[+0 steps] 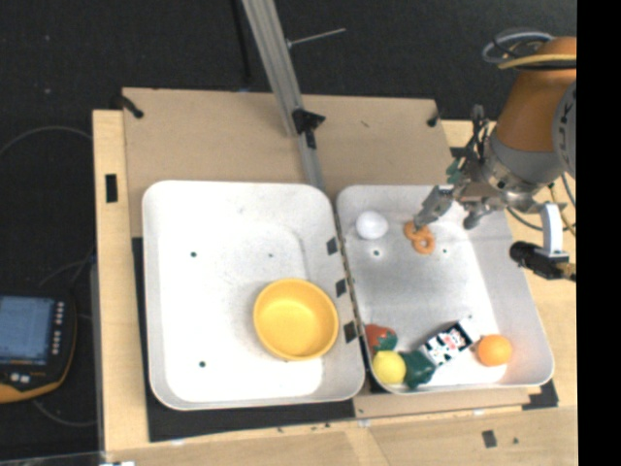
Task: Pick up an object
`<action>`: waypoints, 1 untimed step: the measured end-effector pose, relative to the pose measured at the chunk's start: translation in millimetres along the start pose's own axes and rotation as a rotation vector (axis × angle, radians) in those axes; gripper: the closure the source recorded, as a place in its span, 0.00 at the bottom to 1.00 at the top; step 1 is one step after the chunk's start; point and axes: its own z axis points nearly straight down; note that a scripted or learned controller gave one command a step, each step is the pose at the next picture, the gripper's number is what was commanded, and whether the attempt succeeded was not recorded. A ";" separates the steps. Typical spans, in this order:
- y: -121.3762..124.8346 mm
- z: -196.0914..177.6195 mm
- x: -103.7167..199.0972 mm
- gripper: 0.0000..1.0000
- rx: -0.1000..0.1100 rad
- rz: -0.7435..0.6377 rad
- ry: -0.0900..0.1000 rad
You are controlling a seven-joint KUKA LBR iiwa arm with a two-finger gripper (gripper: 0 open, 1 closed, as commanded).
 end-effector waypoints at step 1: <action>-3.7 43.4 -4.9 0.00 -0.001 0.002 0.000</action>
